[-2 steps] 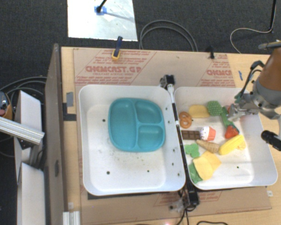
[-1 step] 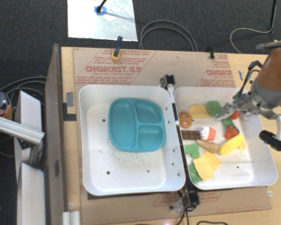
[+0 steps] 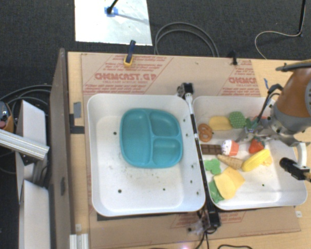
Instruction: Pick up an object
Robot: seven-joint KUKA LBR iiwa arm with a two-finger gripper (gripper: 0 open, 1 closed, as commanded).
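Note:
The right bin (image 3: 280, 191) holds several toy foods: a yellow lump (image 3: 219, 122), a green piece (image 3: 237, 120), a brown pretzel (image 3: 205, 133), a dark chocolate bar (image 3: 211, 149), a white and red piece (image 3: 229, 148), a cone (image 3: 230, 162), a yellow banana-like piece (image 3: 256, 160), a red piece (image 3: 255, 146) and a yellow wedge (image 3: 229, 183). My gripper (image 3: 251, 135) hangs low over the bin's right half, just above the red piece and right of the green one. Nothing shows between its tips.
The left bin (image 3: 106, 191) carries a teal divided plate (image 3: 150, 138). A raised divider (image 3: 196, 139) separates the bins. A black part (image 3: 293, 167) of the arm overhangs the right bin's edge. Cables lie behind the bench.

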